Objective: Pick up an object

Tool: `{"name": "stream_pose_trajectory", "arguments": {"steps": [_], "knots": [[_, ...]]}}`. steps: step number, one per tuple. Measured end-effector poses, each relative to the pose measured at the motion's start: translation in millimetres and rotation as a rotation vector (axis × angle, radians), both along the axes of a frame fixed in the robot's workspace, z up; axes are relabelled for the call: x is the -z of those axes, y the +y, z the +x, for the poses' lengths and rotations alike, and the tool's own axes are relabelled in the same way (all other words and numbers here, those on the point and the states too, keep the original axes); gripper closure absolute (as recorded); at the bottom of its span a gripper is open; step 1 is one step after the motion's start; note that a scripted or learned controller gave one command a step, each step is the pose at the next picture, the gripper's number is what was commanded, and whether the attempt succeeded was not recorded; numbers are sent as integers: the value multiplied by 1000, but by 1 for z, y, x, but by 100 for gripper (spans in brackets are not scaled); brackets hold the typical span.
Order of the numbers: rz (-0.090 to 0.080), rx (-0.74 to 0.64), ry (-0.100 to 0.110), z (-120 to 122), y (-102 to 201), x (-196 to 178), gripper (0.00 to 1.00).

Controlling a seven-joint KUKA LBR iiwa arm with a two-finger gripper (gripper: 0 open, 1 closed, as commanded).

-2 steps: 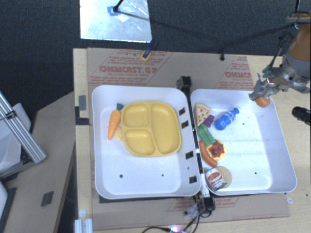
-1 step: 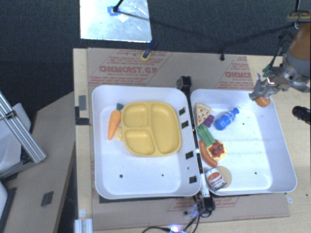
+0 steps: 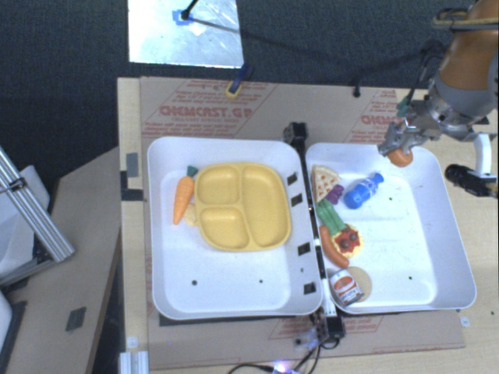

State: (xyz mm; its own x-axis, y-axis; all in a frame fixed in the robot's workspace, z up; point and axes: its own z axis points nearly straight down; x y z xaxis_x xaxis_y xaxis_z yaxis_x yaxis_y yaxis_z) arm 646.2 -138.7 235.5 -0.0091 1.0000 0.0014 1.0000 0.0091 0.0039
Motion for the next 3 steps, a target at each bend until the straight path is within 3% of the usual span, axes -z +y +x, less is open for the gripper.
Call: {"name": "stream_pose_trajectory", "arguments": {"steps": [3], "knots": [[1, 0, 1, 11, 152, 1, 100]]}}
